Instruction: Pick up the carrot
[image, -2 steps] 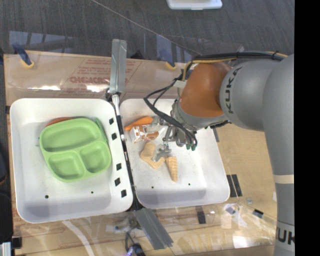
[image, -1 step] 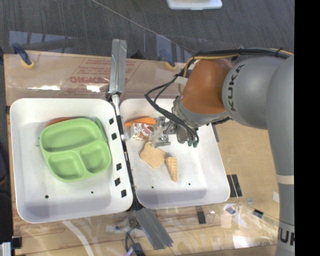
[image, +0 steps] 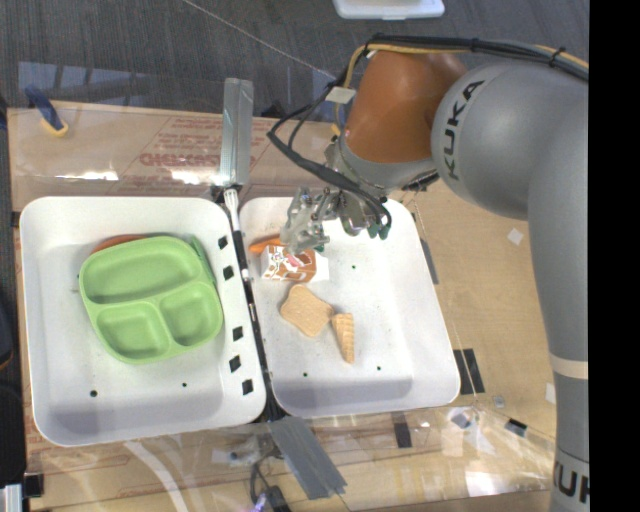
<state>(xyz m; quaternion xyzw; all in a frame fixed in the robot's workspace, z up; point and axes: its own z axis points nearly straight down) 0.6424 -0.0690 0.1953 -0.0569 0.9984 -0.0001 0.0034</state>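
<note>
in the camera view you see the arm (image: 500, 150) reaching in from the right, its orange band above the wrist hanging over the far part of the right bin (image: 400, 330). the gripper (image: 303, 232) points down near that bin's far left corner; you cannot tell from here how the claw stands.

the carrot (image: 263, 243) lies just left of the gripper, a short orange piece close to the bin's left wall, touching the far edge of a small printed packet (image: 288, 265). nearer to you lie a toast slice (image: 305, 311) and a waffle cone (image: 344, 336), just beside each other.

in the left bin (image: 60, 400) sits a green divided tray (image: 152, 297), with an orange-red thing (image: 118, 243) peeking from under its far edge.
</note>
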